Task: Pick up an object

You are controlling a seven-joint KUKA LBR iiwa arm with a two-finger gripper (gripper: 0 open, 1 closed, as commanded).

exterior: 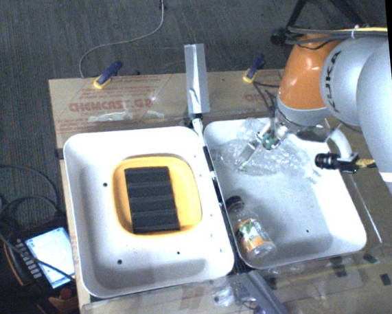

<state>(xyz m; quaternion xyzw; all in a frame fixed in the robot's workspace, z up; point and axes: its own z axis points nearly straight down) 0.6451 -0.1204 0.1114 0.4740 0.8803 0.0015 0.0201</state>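
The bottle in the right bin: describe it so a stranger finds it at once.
Take the right bin of the two white ones. Along its left wall, near the front corner, lies a small clear bottle, black cap pointing away. Its orange-green label separates it from the crumpled clear plastic farther back.

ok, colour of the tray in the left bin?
Yellow tray with a black ribbed insert, clearest in the camera view.

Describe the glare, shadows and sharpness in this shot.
Camera view: soft overhead light, with faint shadows inside the left bin; the crumpled clear plastic in the right bin glints and blends into the white floor, so its edges are hard to trace; the clear bottle is slightly soft; the gripper is small and blurred against that plastic; the floor around the bench is dim.
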